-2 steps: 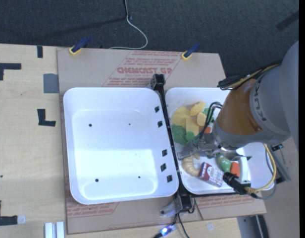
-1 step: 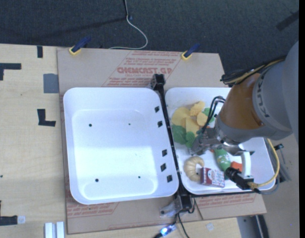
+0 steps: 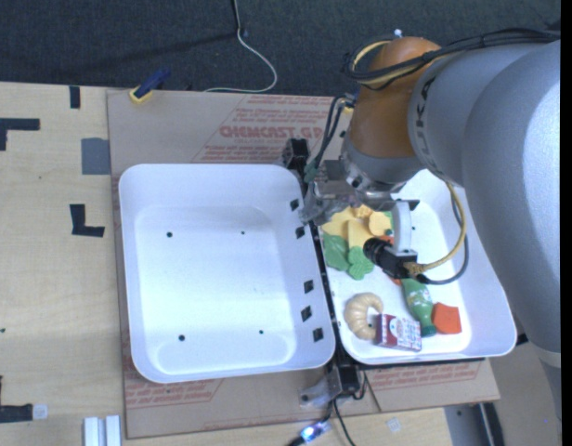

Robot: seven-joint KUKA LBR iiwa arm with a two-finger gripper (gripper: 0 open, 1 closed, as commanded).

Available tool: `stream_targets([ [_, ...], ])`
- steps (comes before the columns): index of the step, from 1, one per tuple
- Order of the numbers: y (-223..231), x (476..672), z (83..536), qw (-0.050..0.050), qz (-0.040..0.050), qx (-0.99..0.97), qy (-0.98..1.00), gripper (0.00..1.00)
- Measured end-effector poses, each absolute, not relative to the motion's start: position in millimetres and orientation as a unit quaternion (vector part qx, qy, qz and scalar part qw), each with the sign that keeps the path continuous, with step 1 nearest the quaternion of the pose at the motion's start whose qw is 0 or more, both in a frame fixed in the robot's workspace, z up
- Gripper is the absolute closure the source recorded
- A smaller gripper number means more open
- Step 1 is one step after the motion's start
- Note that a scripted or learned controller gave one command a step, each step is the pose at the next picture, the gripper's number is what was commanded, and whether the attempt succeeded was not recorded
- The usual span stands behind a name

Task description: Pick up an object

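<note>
The toys (image 3: 379,277) lie heaped in the right bin (image 3: 481,328) — about six: a yellow piece, a green one, a croissant, a red-white packet, a green bottle, an orange block. The gripper (image 3: 353,203) is low over the yellow piece, probably reaching; its grip I cannot tell. The left bin (image 3: 137,249) sits alongside.

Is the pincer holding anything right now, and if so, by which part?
Cannot be told. The pincer is down in the right bin among the yellow and green pieces, with the arm covering it.
</note>
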State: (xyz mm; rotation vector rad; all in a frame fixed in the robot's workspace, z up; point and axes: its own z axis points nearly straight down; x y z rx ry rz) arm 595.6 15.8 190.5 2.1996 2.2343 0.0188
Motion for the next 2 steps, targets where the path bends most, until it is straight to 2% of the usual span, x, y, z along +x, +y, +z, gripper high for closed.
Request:
stream_targets([
  [1,-22.3,489.6,183.6,-0.004,-0.0036,0.709,0.705,1.0],
  [2,43.8,539.1,255.5,0.002,0.0031,0.704,0.71,1.0],
])
